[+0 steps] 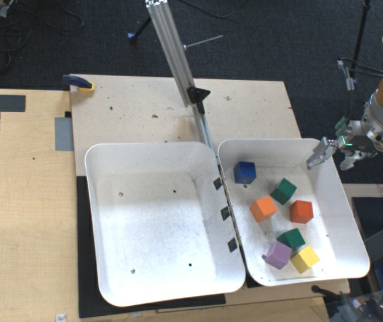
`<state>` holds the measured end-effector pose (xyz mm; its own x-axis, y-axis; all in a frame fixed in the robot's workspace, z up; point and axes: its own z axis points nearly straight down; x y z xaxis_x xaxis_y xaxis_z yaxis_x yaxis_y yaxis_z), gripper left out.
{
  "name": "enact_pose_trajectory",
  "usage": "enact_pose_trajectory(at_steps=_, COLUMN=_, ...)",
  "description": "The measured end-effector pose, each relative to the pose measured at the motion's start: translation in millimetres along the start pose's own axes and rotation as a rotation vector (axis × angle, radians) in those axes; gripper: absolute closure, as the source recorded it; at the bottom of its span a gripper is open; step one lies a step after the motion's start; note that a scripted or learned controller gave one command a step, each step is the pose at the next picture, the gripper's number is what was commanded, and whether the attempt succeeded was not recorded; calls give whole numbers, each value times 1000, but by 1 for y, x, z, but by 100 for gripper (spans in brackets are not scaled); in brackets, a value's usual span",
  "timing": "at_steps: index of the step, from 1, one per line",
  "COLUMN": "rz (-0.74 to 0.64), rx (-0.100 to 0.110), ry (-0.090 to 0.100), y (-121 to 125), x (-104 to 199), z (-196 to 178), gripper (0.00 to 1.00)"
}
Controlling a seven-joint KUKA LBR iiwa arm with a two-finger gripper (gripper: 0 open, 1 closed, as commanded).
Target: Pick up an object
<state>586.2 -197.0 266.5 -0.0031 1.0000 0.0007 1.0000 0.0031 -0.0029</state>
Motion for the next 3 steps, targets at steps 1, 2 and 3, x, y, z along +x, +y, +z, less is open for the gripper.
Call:
enact_pose_trajectory(at_steps=1, rz=3, rx=6, ry=2, y=-1, x=3, z=65, gripper=0)
enact_pose_trajectory(at_steps=2, rz=4, rx=7, ry=2, y=-9, x=0, z=126, gripper=0)
enact_pose_trajectory(at_steps=3, rz=5, rx=-3, ry=1, y=-8, x=1, z=175, gripper=0)
